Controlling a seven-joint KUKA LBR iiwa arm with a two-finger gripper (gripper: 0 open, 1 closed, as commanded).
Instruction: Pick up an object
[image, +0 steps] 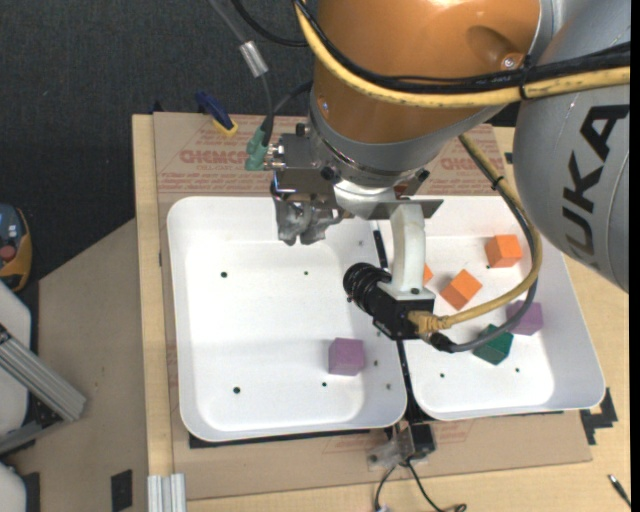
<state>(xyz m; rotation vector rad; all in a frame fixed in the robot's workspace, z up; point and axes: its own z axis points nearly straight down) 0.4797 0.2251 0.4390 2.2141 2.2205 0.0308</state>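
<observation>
A: Nearest edge first. What's logged?

B: A small clamp (400, 440) with trailing wire at the front seam between the two bins. Left bin (200, 330): shallow white plastic, rounded corners, smooth, a few dark dots on its floor. One purple cube (347, 356), matte, sits flat near its front right corner, alone.

A: Right bin?

B: Right bin (560, 385), same make. A green block (494, 346) lies tilted, just beside a purple block (528, 318) at the right wall. Farther back, an orange cube (461, 288) turned on a corner, and another orange cube (503, 250) behind it. A sliver of a third orange piece shows beside the white bracket.

A: Obstructions?

B: A tan hose (480, 305) with a black fitting (375, 295) hangs over the seam, crossing in front of the green block.

A: Tool state?

B: The gripper (300, 228), grey metal, hangs over the back of the left bin, well apart from the purple cube. Nothing between its fingers; their gap I cannot tell. The orange-banded arm (420, 60) covers the back of both bins. Cardboard (200, 150) lies beneath.
</observation>
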